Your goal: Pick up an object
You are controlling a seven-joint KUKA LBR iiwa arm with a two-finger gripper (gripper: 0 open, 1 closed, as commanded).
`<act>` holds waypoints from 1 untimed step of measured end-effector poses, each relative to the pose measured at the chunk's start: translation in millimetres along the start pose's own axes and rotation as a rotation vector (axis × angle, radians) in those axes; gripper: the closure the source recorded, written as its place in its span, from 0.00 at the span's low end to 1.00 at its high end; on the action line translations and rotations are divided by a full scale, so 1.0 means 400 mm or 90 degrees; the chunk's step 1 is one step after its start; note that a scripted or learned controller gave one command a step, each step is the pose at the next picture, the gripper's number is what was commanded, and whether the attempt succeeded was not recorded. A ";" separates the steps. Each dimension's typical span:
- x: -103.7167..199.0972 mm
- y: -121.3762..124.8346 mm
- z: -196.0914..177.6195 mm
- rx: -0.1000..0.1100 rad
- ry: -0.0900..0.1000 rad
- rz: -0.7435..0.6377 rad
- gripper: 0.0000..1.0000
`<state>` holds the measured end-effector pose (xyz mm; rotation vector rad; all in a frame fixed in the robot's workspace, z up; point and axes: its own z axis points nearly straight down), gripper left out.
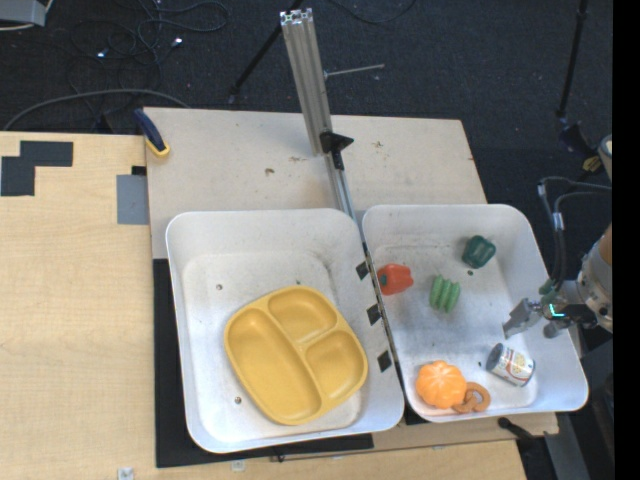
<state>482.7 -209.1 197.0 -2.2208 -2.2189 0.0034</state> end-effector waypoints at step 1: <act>0.000 0.001 -0.001 -0.001 0.000 0.000 0.00</act>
